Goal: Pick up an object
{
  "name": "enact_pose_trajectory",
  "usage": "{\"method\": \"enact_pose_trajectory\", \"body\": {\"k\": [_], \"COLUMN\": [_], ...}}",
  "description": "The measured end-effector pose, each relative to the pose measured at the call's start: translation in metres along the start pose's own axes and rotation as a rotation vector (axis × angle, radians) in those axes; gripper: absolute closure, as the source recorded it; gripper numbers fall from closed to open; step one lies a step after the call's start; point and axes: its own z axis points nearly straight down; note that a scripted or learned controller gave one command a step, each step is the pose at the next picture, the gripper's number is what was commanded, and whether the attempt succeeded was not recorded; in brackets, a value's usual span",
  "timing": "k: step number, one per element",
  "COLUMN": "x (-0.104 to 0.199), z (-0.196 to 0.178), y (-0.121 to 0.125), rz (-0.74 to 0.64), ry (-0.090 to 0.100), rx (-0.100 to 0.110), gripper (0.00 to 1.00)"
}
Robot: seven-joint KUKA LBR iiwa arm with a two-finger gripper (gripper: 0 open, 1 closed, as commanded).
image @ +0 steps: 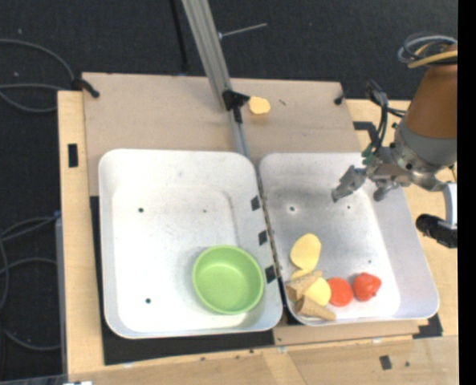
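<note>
My gripper (362, 191) hangs over the upper right part of the right bin (318, 183), open, with nothing between its fingers. Below it, in the bin's near left corner, lies a cluster of small objects. A pale yellow rounded piece (305, 251) is the closest, well below and left of the gripper. Further down are a tan piece (300, 283), a yellow piece (319, 292), an orange-red ball (339, 292), a red object (367, 285) and a tan wedge (319, 312).
A green bowl (228, 279) sits in the left bin (141, 191) near its front. A small yellow object (259, 105) lies on the bench behind the bins, beside a slanted metal pole (209, 42). Cables lie on the dark floor at left.
</note>
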Motion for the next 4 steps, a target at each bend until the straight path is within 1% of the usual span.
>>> {"method": "enact_pose_trajectory", "body": {"k": [1,2,3,4], "x": [0.000,0.008,0.001,-0.001], "z": [0.000,0.057,0.109,0.118], "y": [0.000,-0.003,-0.014,-0.014], "rz": [0.000,0.003,0.005,0.006], "ry": [0.000,-0.002,-0.003,-0.004], "rx": [0.000,0.006,0.007,0.003], "gripper": [0.00,0.00,0.00,0.00]}}
